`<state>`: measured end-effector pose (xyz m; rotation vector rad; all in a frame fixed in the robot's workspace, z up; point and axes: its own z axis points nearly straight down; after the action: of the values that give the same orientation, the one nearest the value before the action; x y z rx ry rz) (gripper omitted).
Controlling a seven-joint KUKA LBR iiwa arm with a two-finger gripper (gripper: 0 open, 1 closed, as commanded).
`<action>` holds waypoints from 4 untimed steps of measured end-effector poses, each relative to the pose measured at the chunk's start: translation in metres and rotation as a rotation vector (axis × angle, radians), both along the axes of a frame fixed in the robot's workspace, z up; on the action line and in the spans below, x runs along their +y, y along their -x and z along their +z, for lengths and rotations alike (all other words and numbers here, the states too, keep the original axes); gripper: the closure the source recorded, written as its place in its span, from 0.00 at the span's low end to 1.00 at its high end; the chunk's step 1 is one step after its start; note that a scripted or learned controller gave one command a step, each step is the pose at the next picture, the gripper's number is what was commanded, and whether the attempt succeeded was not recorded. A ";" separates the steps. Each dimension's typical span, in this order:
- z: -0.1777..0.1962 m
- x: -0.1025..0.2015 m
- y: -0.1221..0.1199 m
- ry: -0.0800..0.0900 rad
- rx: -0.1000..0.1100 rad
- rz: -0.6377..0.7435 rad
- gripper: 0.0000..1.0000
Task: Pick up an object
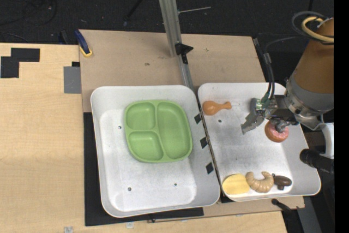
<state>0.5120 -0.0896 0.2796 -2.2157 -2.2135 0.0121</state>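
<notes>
My gripper (265, 125) hangs low over the upper right part of the right bin (240, 155), its jaws open. A round red-pink object (276, 134) lies on the bin floor right beside the gripper's right finger, partly covered by it. An orange gourd-shaped object (215, 107) lies at the bin's upper left, well left of the gripper. Along the front wall sit a yellow round piece (235, 185), a tan curled piece (260, 181) and a small brown piece (282, 180). Nothing is lifted.
The left bin (109, 172) holds a green divided plate (158, 131). A metal post (170, 19) rises behind the bins. The grey and orange arm (316, 73) comes in from the right over the right bin's far corner.
</notes>
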 end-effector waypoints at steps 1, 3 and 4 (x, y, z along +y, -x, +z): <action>0.005 0.000 -0.002 0.001 -0.011 0.002 0.00; -0.120 0.004 0.003 -0.001 -0.002 0.001 0.00; -0.164 0.006 0.004 -0.001 -0.003 0.000 0.00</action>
<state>0.5083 -0.0840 0.1160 -2.2167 -2.2151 0.0078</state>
